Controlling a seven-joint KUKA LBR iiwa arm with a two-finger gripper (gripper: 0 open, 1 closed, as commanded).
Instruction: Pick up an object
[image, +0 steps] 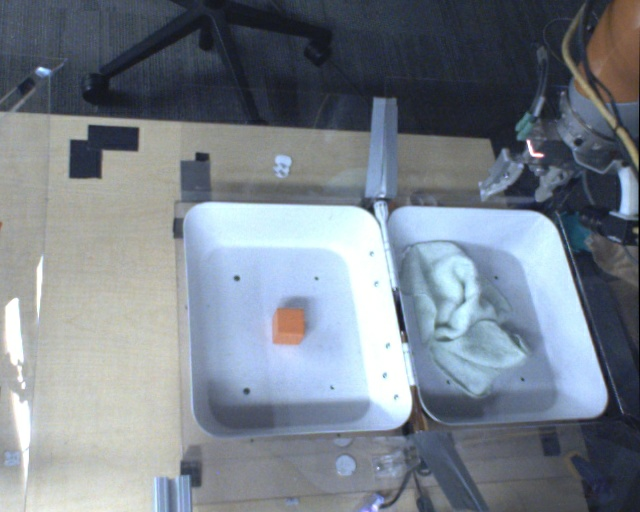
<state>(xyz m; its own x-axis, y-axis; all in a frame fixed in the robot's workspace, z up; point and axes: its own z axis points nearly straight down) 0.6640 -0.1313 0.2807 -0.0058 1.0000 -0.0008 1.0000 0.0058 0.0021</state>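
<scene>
A small orange cube (288, 326) rests near the middle of the left bin (215, 395). A crumpled pale towel (460, 312) lies in the right bin (565, 390), covering much of its floor. My gripper (523, 183) hangs at the upper right, just beyond the right bin's far rim and well away from both the towel and the cube. Its two pale fingers (499, 181) stand apart, open, with nothing between them. The orange band of the arm (610, 45) shows at the top right corner.
A metal divider post (380, 150) stands at the back between the bins. Black tape marks (100, 148) sit on the wooden bench at the far left. Cables (560, 60) hang around the arm. An office chair base (215, 40) stands on the floor behind.
</scene>
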